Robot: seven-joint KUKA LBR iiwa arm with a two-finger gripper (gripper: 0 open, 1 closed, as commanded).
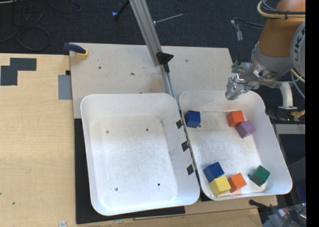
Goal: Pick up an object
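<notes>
A pale wooden bench carries two white bins. In the right bin (279,171), a small orange cube (236,118) touches a purple cube (245,128) at the upper right. Just above them hangs the grey gripper (234,92), carrying nothing, seemingly lined up for a descent.

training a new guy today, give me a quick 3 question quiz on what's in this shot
1. Multiple choice: which bin holds the blocks? A) the left bin B) the right bin
2. True or false: the tool is above the far edge of the right bin.
3. Fill in: the block touching the orange block near the far edge is ____.

Key
1. B
2. True
3. Purple: the purple block sits against it.
</notes>
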